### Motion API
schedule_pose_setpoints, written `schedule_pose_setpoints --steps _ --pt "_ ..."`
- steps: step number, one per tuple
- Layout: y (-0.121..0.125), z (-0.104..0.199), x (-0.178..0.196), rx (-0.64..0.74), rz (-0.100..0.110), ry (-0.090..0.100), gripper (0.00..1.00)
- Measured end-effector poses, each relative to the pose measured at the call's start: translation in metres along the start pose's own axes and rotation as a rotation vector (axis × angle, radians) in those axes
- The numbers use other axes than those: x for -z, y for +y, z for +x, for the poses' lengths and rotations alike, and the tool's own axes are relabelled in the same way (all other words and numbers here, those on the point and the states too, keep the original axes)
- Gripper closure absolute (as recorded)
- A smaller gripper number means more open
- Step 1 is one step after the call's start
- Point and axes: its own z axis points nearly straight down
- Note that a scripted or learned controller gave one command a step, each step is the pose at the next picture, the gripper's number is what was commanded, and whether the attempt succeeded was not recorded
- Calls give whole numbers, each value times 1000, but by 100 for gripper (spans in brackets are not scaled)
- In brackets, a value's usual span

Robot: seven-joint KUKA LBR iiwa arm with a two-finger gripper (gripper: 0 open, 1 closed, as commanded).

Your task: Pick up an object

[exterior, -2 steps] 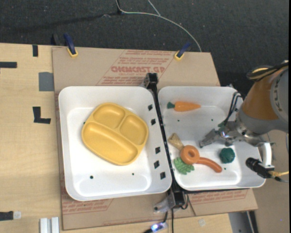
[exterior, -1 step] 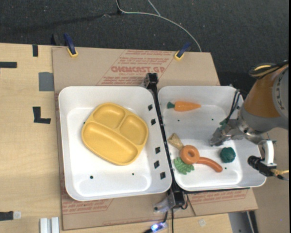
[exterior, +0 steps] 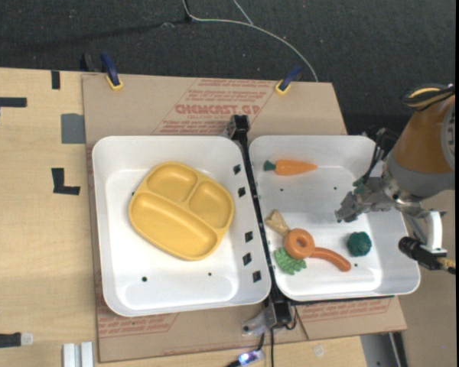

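Bins sit side by side on your bench: the left bin carries a yellow divided plate, far left of the fingers. In the right bin you see a carrot up-left of them, an orange ring down-left, a green ball just below. Whether the fingers are clenched or released, you cannot tell.

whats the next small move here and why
Probably ease the tool down and slightly toward the camera onto the dark green object. It lies just below the tool in the right bin, apart from the other toys, so it looks like the nearest uncrowded pick.
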Motion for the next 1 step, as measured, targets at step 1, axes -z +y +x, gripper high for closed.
schedule_pose_setpoints --steps 1 --pt "7 0 41 0 -1 -1 100"
